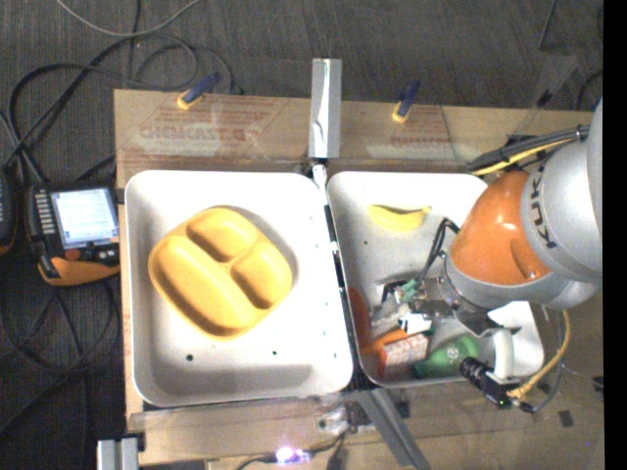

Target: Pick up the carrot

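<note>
At the near edge of the right bin [345,262] lie a green bottle [447,357] and an orange box [400,351], side by side and touching. Just behind the box, against the bin's left wall, lies a slim orange-red thing that I take for the carrot [360,313] (it is small and partly shaded, so the reading is not certain). It rests on the bin floor, lengthwise along the wall.

The gripper [411,299] hangs low over the bin's middle, just to the right of the carrot and apart from it, above the box's far end. Whether it is open or closed I cannot tell; the wrist and cables hide its tip. Nothing can be seen held in it.

So the task looks barely begun: the arm is down in the correct bin, but the carrot is not grasped and not lifted. What remains, by my judgement, is a shift toward the left wall, a grip, and the lift.

Farther back lies a banana [400,215], well clear of the gripper.
</note>
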Available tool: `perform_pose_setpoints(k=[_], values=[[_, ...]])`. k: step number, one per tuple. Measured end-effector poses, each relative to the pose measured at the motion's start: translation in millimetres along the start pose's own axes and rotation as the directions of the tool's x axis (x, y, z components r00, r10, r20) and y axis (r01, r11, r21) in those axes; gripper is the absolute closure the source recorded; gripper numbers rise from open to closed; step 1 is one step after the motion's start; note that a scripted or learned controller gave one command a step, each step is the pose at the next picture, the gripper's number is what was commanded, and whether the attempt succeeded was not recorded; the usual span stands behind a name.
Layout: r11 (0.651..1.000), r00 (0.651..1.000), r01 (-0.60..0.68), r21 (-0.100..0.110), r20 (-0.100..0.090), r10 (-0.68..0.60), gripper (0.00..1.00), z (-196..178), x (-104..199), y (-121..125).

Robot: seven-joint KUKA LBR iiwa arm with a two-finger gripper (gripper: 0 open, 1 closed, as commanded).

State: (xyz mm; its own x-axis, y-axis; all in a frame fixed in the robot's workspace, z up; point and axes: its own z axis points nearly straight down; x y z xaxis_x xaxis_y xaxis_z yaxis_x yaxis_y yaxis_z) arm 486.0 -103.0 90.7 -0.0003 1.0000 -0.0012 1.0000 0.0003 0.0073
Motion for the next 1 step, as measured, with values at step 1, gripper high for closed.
perform_pose_setpoints(k=[1], values=[[1.000, 1.000, 0.000, -0.003, -0.001, 0.000, 1.00, -9.5, 0.8, 1.5]])
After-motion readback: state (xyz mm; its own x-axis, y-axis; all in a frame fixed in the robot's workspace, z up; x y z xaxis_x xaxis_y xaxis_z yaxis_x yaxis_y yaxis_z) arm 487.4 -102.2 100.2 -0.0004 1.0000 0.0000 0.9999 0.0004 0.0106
